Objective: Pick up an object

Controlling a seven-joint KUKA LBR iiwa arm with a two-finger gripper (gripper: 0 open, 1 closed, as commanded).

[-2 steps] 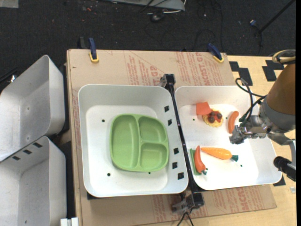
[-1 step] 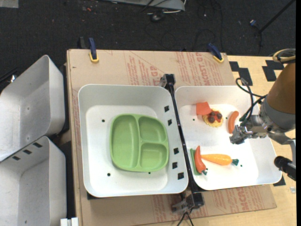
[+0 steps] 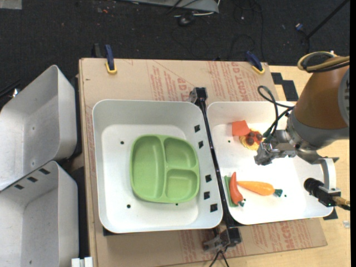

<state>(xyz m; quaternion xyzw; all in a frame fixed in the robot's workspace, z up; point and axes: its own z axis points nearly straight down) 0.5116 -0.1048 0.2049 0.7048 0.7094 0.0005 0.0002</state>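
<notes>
Grey arm (image 3: 320, 110) hangs its gripper (image 3: 262, 158) low over the right bin (image 3: 289, 213), between orange block (image 3: 240, 128) and carrot (image 3: 256, 187), apparently choosing a target.

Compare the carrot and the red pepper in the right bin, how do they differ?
The carrot is orange and lies roughly left to right; the pepper is red and lies near to far. The carrot looks longer and thicker than the pepper. Both taper, have green ends, and lie in the right bin, nearly touching.

arm (image 3: 325, 107) cut off at right edge, pincer (image 3: 263, 154) fingers unclear
</notes>
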